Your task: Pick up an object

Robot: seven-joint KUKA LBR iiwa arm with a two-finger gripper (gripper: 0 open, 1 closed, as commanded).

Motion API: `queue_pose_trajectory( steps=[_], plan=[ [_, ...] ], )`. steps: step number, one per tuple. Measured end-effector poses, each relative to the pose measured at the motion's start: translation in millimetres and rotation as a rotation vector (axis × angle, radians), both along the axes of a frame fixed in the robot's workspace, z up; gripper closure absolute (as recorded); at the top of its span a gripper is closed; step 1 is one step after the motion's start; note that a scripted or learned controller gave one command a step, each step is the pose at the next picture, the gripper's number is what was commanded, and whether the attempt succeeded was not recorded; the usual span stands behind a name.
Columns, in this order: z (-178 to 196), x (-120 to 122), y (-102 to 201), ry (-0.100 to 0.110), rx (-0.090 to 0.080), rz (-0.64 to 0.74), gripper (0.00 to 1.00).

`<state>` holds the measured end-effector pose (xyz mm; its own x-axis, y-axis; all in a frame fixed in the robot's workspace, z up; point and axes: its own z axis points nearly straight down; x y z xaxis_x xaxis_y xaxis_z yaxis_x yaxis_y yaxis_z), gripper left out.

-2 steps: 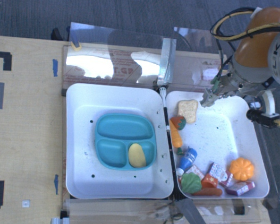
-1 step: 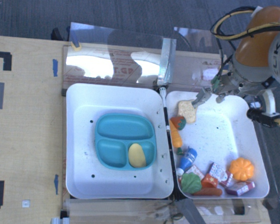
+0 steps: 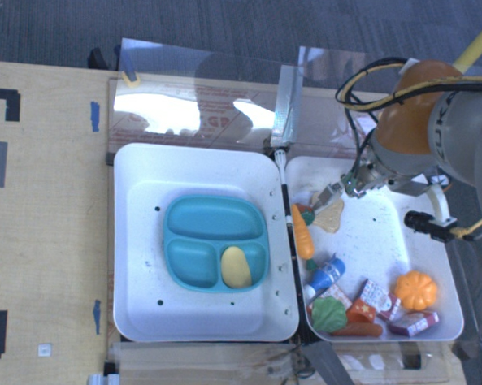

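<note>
Dark blue-grey carpet fills the top of the view, and below it we see a pale wooden bench (image 3: 42, 241) bearing two shallow white bins side by side. We find the left bin (image 3: 133, 222) holding a teal divided tray (image 3: 215, 241), and a yellow lemon-like piece (image 3: 236, 267) rests in that tray's compartment at 4 o'clock.

We see the right bin (image 3: 390, 225) crowded along its 6 o'clock side. An orange carrot (image 3: 303, 236) lies against the wall at 9 o'clock, with a flat tan piece (image 3: 329, 219) just beside it toward 3 o'clock. Lower down we spot a small blue bottle (image 3: 326, 276), a green leafy toy (image 3: 329, 313), a red and white packet (image 3: 373, 295), a red sausage-like piece (image 3: 361, 329) and a dark red and white tube (image 3: 416, 323). An orange pumpkin (image 3: 415, 290) sits at about 4 o'clock in this bin.

We see the grey arm (image 3: 464, 136) with its orange band entering from 2 o'clock, and the gripper (image 3: 332, 195) hangs just above the tan piece, near the carrot's top. Whether its fingers stand apart or together we cannot tell, and we see no object between them.
</note>
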<state>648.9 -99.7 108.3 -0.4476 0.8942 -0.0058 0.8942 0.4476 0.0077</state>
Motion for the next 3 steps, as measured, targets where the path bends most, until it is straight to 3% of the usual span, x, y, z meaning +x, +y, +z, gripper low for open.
queue_pose_trajectory(
  steps=[1,2,3],
  plan=[
    [11,1,0,-0.005,-0.001,-0.001,1.00],
    [10,1,0,-0.003,-0.001,-0.001,0.00],
    [-15,-8,-12,-0.006,-0.001,0.088,0.00]
  ],
)
